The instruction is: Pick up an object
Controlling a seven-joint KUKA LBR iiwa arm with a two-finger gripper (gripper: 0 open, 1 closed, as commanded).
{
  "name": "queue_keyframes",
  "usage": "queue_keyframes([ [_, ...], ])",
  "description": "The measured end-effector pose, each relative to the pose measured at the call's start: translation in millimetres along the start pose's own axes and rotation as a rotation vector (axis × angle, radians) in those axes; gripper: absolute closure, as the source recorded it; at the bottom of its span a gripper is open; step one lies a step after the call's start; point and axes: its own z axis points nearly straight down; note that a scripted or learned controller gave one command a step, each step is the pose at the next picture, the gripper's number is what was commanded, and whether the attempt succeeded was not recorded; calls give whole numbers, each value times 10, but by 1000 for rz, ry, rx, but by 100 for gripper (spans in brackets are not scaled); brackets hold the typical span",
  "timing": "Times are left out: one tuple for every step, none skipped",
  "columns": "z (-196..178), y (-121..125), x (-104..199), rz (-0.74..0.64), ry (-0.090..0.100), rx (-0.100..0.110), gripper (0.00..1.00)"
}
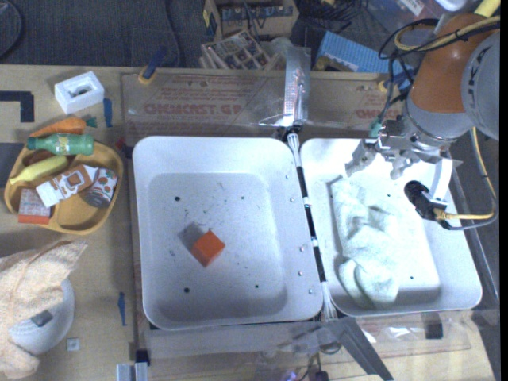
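An orange cube with a grey face lies in the left bin, a little left of its middle. A crumpled white cloth stretches along the left side of the right bin. My gripper hangs over the far part of the right bin, just above and beyond the cloth's upper end. Its fingers are spread open and nothing sits between them. The grey arm with its orange band comes in from the upper right.
A wooden bowl with toy food stands left of the bins, with a beige cloth below it and a small white box behind. A cardboard sheet lies behind the bins. A black cable dangles over the right bin.
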Motion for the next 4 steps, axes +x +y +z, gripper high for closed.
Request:
queue_keyframes([
  [-217, 130, -796, -49, -3, -4, 0],
  [518, 49, -129, -201, -1, -2, 0],
  [279, -235, -1011, -175, -3, -4, 0],
  [876, -552, -584, -384, -5, -12, 0],
])
